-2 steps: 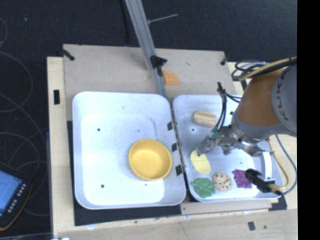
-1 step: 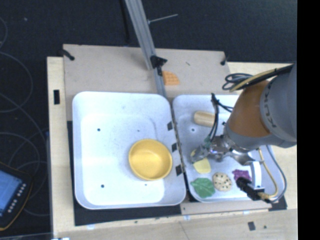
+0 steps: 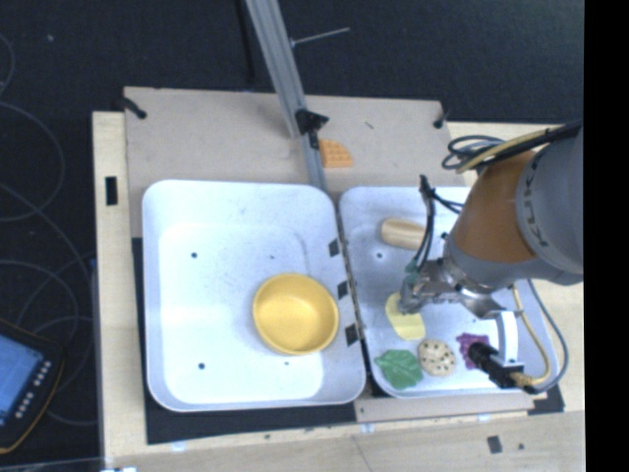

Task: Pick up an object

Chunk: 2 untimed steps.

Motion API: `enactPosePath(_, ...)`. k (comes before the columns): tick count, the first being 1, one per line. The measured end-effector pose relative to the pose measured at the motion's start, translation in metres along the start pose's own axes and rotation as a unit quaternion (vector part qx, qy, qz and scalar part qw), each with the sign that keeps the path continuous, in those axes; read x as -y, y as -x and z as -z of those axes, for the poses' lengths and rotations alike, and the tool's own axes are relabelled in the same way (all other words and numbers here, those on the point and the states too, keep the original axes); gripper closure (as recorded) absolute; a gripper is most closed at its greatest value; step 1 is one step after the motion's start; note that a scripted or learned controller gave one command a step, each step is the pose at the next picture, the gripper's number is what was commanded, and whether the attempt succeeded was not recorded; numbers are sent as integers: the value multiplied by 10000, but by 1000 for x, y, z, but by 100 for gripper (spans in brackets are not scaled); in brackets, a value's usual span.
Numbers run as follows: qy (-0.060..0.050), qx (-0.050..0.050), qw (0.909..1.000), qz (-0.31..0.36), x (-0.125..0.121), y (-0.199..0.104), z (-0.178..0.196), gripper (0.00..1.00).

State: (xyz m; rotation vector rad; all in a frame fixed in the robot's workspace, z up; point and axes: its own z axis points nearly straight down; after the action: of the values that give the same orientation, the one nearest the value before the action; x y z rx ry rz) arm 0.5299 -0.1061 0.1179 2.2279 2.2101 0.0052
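Gripper [image 3: 418, 293] low in the right-hand shallow white bin [image 3: 366, 226], at the upper edge of a pale yellow flat soft-looking piece [image 3: 401, 320]; contact or overlap w/ that piece, can't tell which from this slant. Finger spread: cannot tell, tips too small and dark against the wrist hardware. Nothing visibly held.

Arm [image 3: 511, 219]: grey body w/ orange band above wrist, coming in from the right, covers the upper right part of the same bin. Black cables [image 3: 477, 148] loop off its top; another cable runs down along the bin's right side.

Objs in right bin, outward from gripper:
- pale yellow piece: directly below gripper, approx. bin centre.
- light wooden cylinder [image 3: 402, 232]: lying on its side, above gripper, near bin's upper left; right end hidden behind arm/cable.
- round beige cookie-like disc w/ dark spots [image 3: 435, 357]: below-right of yellow piece, near front wall.
- green leaf-shaped flat piece [image 3: 397, 364]: just left of disc, at front wall.
- dark purple irregular obj [image 3: 474, 347]: right of disc, partly under a white part of the arm hardware.

Left-hand shallow white bin [image 3: 187, 224]: yellow round bowl [image 3: 295, 313], upright, toward lower right, near the divider btw bins.

Beyond bins: grey metal rail [image 3: 277, 62] runs diag. from top of view down to the bins' shared upper edge; small orange waffle-patterned square [image 3: 335, 154] on the bench just right of rail's lower end.
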Motion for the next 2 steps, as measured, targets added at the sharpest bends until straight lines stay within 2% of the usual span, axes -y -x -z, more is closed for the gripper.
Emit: enactPosePath(2, 14, 8, 10000, 57, -18, 10, 113, 100)
